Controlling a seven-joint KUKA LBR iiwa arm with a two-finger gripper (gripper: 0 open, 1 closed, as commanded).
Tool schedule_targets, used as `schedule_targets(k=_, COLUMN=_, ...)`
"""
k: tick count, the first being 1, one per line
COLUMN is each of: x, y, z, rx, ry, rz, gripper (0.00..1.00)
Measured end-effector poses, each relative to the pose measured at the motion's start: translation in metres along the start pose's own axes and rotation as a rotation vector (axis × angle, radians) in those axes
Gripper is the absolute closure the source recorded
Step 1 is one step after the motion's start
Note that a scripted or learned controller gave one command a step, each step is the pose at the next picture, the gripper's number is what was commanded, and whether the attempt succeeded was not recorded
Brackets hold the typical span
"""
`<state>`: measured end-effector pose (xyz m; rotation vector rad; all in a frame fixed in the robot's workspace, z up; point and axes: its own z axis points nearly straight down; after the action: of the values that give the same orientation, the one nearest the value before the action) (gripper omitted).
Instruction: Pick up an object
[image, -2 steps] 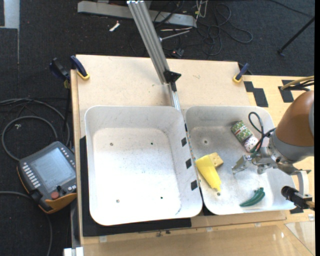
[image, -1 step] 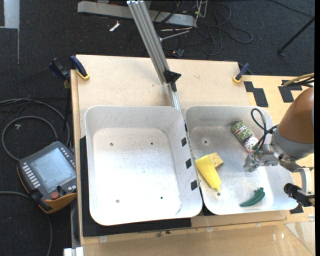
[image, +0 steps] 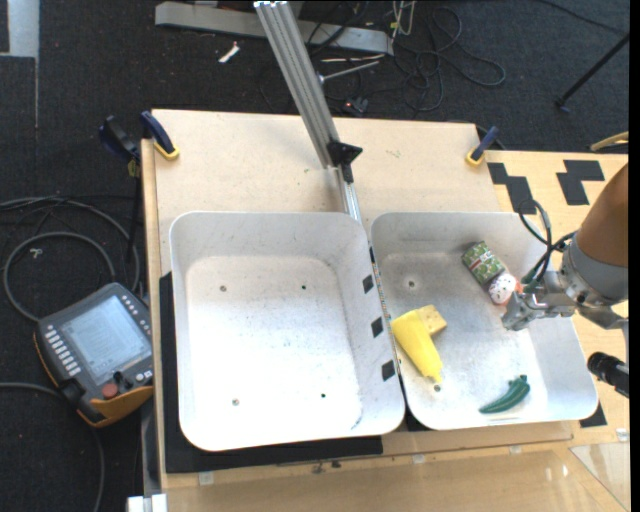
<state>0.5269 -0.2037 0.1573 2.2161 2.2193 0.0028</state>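
The gripper (image: 517, 316) hangs low over the right bin (image: 560, 385), close to its right wall, at the end of the arm (image: 600, 250) that comes in from the right. How it is set — open, closed or gripping — I cannot tell; the view is too small and too cluttered there. Four things lie in this bin. Nearest is a small white die (image: 501, 288) with red spots, just up and to the left of the gripper, almost touching it. Against the die, further up-left, lies a green can (image: 483, 262) on its side, its long axis running from upper left to lower right — pointing roughly at the gripper. The banana (image: 417, 346) lies well to the left, near the wall shared with the left bin (image: 200, 250), its long axis slanting from upper left to lower right, with a pale yellow block (image: 433, 319) touching its upper end. A dark green pepper (image: 505, 396) lies near the front wall, below the gripper. My judgement: the die and can are the likeliest targets, a short shift up-left away, and nothing looks held yet.
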Motion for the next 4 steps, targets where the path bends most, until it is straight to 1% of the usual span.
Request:
schedule_targets(k=1, x=-0.007, y=0.002, z=-0.044, rx=0.0, ry=0.0, rz=0.0, gripper=1.0)
schedule_targets(k=2, x=-0.007, y=0.003, z=-0.096, rx=-0.002, ry=-0.001, rz=-0.002, gripper=1.0)
schedule_targets(k=3, x=0.05, y=0.012, z=-0.099, rx=0.004, ry=0.004, rz=-0.007, gripper=1.0)
schedule_targets(k=4, x=0.101, y=0.002, z=-0.091, rx=0.007, ry=0.004, rz=-0.006, gripper=1.0)
